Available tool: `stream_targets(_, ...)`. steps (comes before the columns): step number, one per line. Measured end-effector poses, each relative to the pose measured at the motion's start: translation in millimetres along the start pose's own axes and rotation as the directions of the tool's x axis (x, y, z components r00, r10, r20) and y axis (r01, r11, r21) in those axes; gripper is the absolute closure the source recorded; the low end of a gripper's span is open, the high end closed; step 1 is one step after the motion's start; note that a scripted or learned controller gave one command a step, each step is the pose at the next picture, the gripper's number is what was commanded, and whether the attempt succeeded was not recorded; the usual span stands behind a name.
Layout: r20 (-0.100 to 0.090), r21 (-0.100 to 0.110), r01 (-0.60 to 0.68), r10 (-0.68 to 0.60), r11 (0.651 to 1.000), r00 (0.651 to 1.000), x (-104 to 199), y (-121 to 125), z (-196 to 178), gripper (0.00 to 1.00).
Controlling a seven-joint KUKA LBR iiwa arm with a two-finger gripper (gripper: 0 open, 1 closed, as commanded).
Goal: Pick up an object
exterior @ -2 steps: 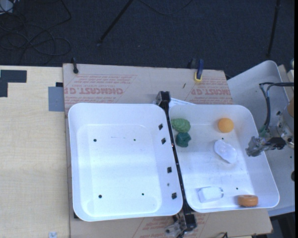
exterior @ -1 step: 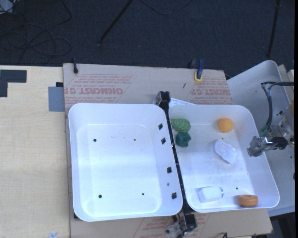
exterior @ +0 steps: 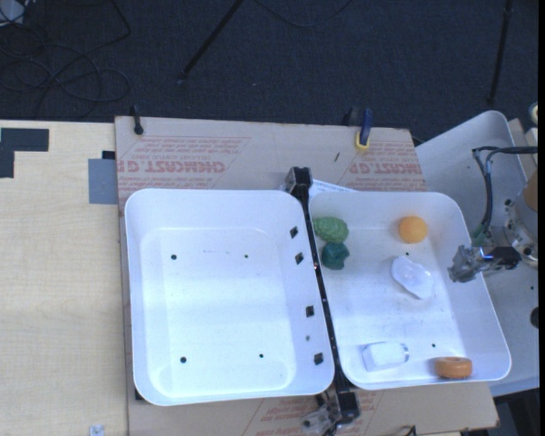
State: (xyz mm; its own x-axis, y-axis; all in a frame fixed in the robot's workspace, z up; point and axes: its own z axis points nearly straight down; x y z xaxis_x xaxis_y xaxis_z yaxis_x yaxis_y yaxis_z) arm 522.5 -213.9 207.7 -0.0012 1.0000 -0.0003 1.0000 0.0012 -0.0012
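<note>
Position: one fixed camera above the surface; set fairly high
Facing: downward at a slant; dark floor with cables along the top
Coverage: left bin and right bin both whole, side by side mid-frame; cardboard beneath them
Right side: arm's cables and claw enter at the right bin's rim
Nearness: far enough that bin contents look small

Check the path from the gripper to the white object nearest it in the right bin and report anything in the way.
Nothing visible blocks it. The gripper sits at the right bin's right rim; the white object lies just left of it, bare bin floor between. The orange ball lies farther back.
</note>
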Motion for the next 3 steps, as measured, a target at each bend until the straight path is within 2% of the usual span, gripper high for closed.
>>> stream_targets(1, 0.0, -0.001, 0.0, 0.0, 1.0, 1.0, 0, -4, -17, 1.0)
stream_targets(3, -0.001, 0.001, 0.001, -0.001, 1.0, 1.0, 0, 6, 1, 1.0)
